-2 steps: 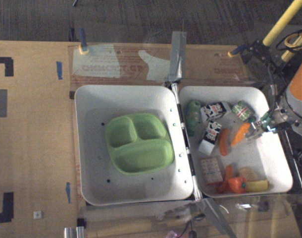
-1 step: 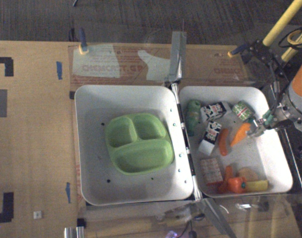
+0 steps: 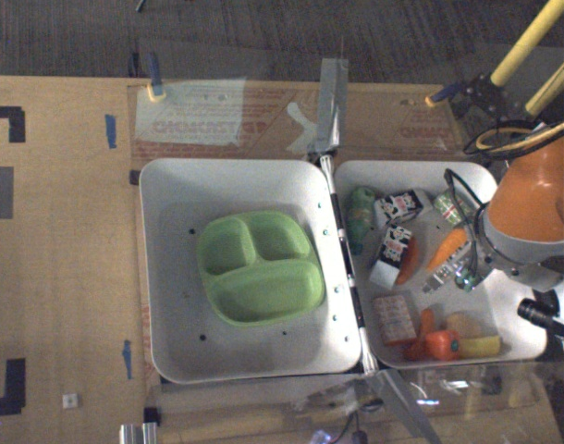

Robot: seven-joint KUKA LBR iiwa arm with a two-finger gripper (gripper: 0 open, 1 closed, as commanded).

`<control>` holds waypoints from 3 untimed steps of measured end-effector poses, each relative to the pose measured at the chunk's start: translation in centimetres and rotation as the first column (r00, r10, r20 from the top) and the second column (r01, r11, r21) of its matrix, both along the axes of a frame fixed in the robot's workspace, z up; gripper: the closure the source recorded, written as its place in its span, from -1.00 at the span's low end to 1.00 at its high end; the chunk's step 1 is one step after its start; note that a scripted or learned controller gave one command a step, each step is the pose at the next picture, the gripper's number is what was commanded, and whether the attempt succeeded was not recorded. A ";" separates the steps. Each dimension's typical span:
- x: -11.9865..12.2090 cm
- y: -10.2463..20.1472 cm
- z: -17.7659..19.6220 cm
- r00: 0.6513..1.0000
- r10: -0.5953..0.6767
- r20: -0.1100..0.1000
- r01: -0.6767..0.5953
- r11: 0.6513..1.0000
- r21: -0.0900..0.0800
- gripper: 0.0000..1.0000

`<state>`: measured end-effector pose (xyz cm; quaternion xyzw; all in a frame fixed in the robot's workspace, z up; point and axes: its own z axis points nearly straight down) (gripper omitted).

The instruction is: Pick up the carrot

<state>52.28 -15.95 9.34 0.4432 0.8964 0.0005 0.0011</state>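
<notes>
Carrot (image 3: pixel 447 247) lies tilted in the right bin (image 3: pixel 430 357), toward its 2 o'clock side, just beside a small milk carton (image 3: pixel 393 248) at its 9 o'clock. Gripper (image 3: pixel 453 277) hovers at the carrot's 6 o'clock; its opening cannot be told.

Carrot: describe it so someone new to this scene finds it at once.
Look in the right bin, the one crowded with toy food, not the one with the green tray. The carrot lies tilted near the middle, right beside the gripper. It is long, tapered and plain orange, unlike the black-and-white cartons to its left.
</notes>
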 end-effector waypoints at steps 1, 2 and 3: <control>2.6 1.3 9.0 0.983 0.184 0.003 -0.184 0.983 -0.002 1.00; 3.4 0.0 8.4 0.944 0.331 0.003 -0.331 0.944 -0.004 1.00; -3.5 2.2 -0.5 0.938 0.347 0.004 -0.347 0.938 -0.003 1.00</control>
